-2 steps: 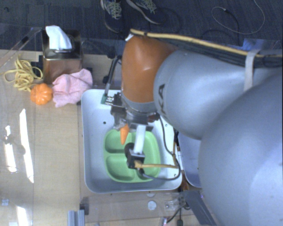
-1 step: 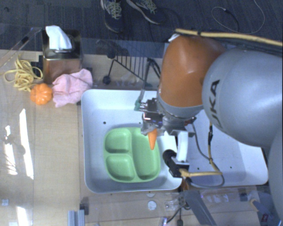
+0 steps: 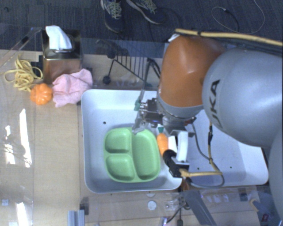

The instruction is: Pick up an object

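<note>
Dark carpet runs along the top of the view, with 2 shoes (image 3: 132, 11) on it, and below it lies a pale wooden bench (image 3: 48, 150) bearing 2 white bins. In the left bin (image 3: 95, 114) a green tray (image 3: 131, 154) with 3 compartments is seen lying flat, and an orange carrot-like piece (image 3: 162, 142) lies just beside the tray's right edge, near the wall between the bins. Outside the bins, on the bench's upper left, a pink cloth (image 3: 70, 87), a small orange pumpkin (image 3: 41, 93), a yellow cord (image 3: 21, 74) and a tissue box (image 3: 59, 55) are set close together. The arm (image 3: 230, 84) is bent over the bins, and its gripper (image 3: 143, 118) is lowered to the tray's upper edge; whether the fingers are spread or closed cannot be told, since they are blurred and partly covered by the wrist. Nothing is seen held between them. The likeliest failure is judged to be a grasp on the tray's thin rim: the tray is wide, smooth and shallow, so it may be pinched only at the lip and allowed to tilt, slip or drop once lifted. If the descent is misjudged, the fingers may be driven into the tray or the bin floor, and the tray may be pushed aside. The carrot piece may also be knocked away, so that a second target is lost.
</note>
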